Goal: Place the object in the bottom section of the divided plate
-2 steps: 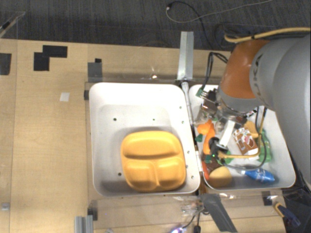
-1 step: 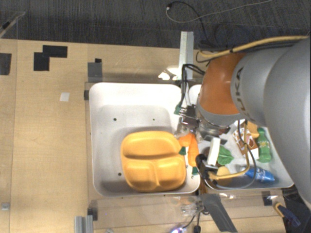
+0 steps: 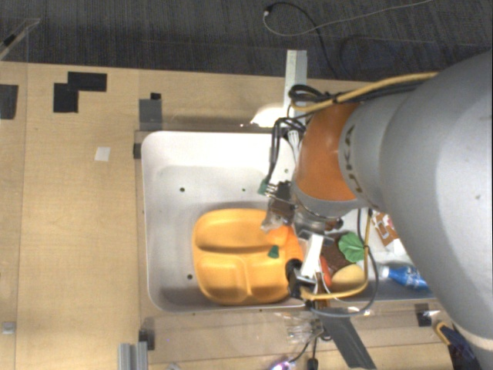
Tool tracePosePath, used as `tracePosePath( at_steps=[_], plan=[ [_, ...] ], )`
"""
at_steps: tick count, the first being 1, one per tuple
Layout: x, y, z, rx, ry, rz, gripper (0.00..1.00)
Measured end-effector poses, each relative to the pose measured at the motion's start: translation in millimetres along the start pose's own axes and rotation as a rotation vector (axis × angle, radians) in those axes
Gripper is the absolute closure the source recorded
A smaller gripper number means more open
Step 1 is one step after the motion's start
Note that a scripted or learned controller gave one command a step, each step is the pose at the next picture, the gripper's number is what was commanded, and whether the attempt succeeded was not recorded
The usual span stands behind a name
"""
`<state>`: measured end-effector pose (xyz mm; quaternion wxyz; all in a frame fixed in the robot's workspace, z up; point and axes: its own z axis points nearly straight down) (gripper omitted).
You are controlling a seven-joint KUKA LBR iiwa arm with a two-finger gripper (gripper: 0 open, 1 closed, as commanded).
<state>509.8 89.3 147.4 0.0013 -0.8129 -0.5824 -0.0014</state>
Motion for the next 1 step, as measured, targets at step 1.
tracePosePath(
  at_steps=[1],
  plan=[
    [6.5, -1.4, -1.5, 0.000, 0.008, -0.010, 0.00]
  ],
)
